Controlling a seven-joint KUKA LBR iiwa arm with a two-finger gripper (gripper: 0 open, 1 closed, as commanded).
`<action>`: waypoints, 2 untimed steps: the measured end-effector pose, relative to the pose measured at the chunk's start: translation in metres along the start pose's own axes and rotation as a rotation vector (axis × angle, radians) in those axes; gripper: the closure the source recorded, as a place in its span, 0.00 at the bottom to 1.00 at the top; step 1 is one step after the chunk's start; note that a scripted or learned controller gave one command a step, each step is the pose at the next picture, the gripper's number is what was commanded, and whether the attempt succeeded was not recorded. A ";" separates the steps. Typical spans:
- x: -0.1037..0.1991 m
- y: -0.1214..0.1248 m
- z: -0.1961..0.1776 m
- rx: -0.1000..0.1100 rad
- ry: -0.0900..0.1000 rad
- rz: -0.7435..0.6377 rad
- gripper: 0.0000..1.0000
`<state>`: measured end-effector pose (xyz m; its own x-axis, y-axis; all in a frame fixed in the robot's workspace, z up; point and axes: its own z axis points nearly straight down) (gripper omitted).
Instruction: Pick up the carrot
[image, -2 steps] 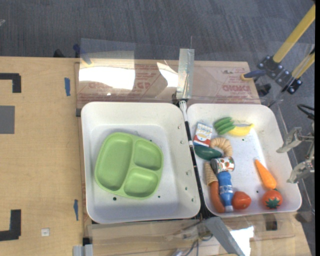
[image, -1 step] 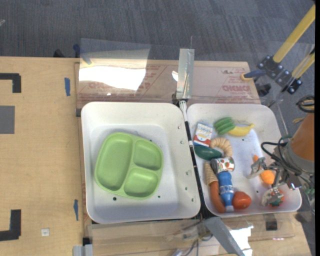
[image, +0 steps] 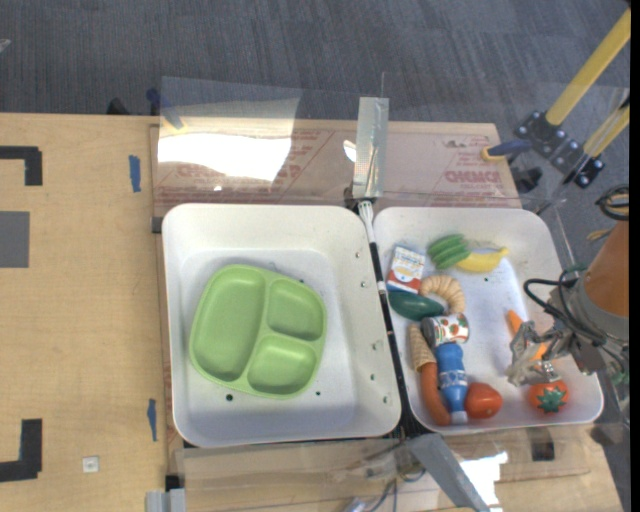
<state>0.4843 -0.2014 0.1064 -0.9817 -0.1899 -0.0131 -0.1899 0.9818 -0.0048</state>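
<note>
Overhead slanted view of the bench with two shallow white bins side by side. The left bin (image: 180, 300) held a green divided plate (image: 258, 328) with three compartments, lying flat near the bin's middle. The right bin (image: 540, 232) held the loose items. Along its far side lay a small white and red carton (image: 406, 266), a green pepper (image: 448, 249) and a yellow banana (image: 483, 261), the banana touching the pepper's right end. Nearer, on the bin's left side, lay a dark green vegetable (image: 414, 305), a tan ring-shaped pastry (image: 447, 291), a cone-shaped item (image: 420, 349), a bottle with a blue lower body (image: 451, 367), a long red item (image: 433, 398) beside it, and a red tomato (image: 483, 401) touching the bottle's near end. A strawberry-like red item with a green top (image: 549, 396) rested in the near right corner.

The carrot (image: 518, 325), small and orange, lay toward the right side of the right bin, just left of the gripper. The gripper (image: 531, 356) entered from the right edge, lowered into the bin, its metal fingers (image: 520, 352) pointing down beside the carrot's near end. An orange piece showed between the fingers, but whether they clasped the carrot could not be told, nor how wide the jaws stood.
</note>
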 end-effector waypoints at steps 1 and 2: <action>-0.055 0.044 0.016 0.001 0.001 0.158 1.00; -0.026 -0.018 0.016 0.004 -0.003 -0.397 1.00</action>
<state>0.5132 -0.2142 0.0906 -0.8318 -0.5550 -0.0120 -0.5549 0.8318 -0.0139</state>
